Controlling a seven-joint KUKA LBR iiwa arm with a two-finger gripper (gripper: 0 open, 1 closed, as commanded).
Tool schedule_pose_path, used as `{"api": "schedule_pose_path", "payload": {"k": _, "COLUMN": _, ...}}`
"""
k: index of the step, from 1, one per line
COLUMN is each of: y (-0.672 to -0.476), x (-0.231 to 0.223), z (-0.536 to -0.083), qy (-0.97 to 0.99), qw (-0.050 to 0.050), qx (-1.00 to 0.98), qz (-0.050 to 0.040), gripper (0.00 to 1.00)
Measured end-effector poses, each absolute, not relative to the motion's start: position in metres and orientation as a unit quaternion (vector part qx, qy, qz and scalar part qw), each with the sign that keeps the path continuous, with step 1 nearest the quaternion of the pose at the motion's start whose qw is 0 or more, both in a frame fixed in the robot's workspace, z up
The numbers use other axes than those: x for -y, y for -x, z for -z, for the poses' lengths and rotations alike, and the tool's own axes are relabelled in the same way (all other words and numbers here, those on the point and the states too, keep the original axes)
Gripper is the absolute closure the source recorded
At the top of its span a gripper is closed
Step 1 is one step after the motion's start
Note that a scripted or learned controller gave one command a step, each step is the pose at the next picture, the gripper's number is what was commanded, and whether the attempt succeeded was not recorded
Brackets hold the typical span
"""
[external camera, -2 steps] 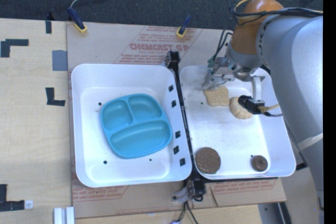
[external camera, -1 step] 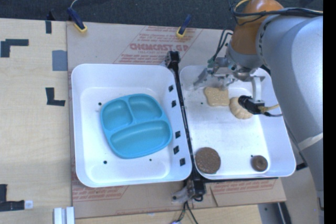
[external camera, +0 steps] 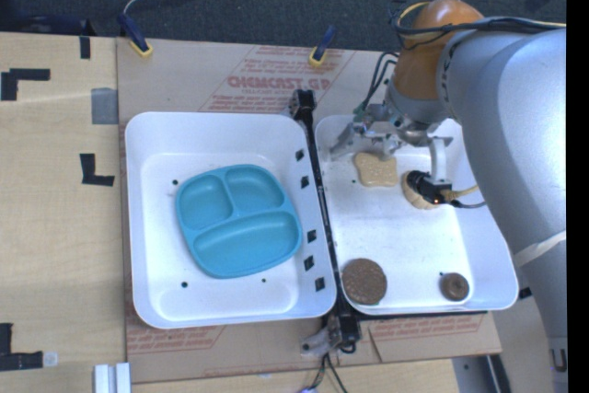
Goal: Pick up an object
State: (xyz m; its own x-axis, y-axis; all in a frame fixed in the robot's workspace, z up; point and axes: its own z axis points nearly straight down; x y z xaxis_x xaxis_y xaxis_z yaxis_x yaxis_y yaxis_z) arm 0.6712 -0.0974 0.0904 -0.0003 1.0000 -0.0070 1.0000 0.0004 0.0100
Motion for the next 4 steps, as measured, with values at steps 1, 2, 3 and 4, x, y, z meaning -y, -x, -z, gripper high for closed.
{"api": "schedule_pose_path", "payload": {"k": 1, "y": -0.6715, "x": 0.1024, "z": -0.09, "qy": -0.706, "qw": 0.004, "qx": -0.708, "qz": -0.0027, "gripper": 0.0}}
{"api": "schedule_pose_path", "payload": {"k": 2, "y": -0.6714, "x": 0.0998, "z": -0.0902, "qy": -0.707, "qw": 0.005, "qx": -0.708, "qz": -0.0019, "gripper": 0.0}}
{"api": "schedule_pose_path", "payload": {"k": 3, "y": -0.6715, "x": 0.1015, "z": -0.09, "qy": -0.706, "qw": 0.004, "qx": -0.708, "qz": -0.0025, "gripper": 0.0}}
{"api": "schedule_pose_path", "payload": {"k": 4, "y": -0.6714, "x": 0.0994, "z": -0.0902, "qy": -0.707, "qw": 0.005, "qx": -0.707, "qz": -0.0018, "gripper": 0.0}}
